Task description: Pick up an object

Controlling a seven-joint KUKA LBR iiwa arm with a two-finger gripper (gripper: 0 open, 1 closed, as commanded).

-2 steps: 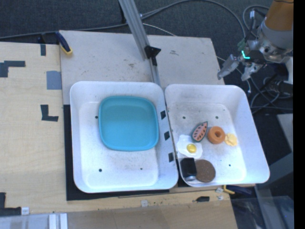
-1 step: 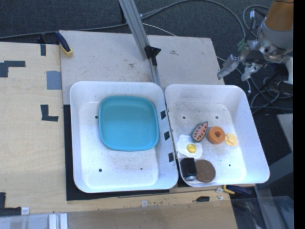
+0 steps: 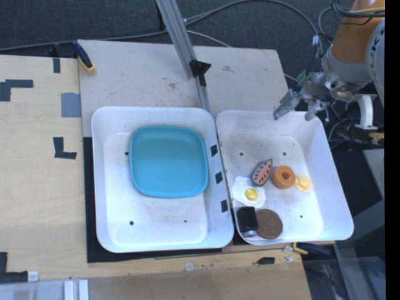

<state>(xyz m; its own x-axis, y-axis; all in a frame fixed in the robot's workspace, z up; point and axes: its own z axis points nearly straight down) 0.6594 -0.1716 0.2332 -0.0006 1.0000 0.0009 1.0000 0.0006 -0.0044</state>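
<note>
Bins side by side here: the left bin point(image 3: 106, 167) carries a blue plate point(image 3: 168, 161), the right bin point(image 3: 312, 142) a cluster of toys toward its near end. Gripper point(image 3: 299, 107) hovers over the far rim with fingers spread and nothing between them. The orange ring point(image 3: 284, 177) lies nearer the camera, open floor between, neighbours crowding it.

A turquoise plate point(image 3: 168, 161) lay in the white left bin point(image 3: 106, 186). In the white right bin point(image 3: 325, 186): an orange ring point(image 3: 284, 177), a small yellow piece point(image 3: 303, 182), a white fried egg point(image 3: 249, 192) with yellow yolk, a brown disc point(image 3: 269, 224), a black block point(image 3: 247, 218)
</note>
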